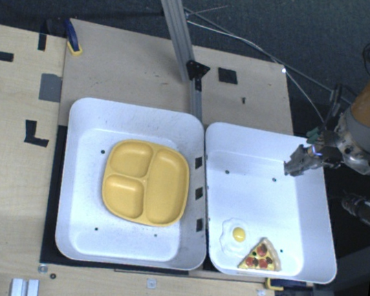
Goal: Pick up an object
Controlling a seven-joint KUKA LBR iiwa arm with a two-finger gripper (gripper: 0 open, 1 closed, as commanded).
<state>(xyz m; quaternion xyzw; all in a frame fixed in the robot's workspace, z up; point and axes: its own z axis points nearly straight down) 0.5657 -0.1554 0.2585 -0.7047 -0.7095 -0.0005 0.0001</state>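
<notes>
A pizza slice [262, 256] and a fried egg [234, 234] lie at the right bin's [316, 199] near edge, well apart from the tool [297, 163], whose state I cannot tell.

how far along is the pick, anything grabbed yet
Nothing looks picked yet. The fried egg and pizza slice lie in the right bin at its near edge. The gripper is at that bin's far right rim, away from both. Reaching, grasping and lifting remain.
</notes>
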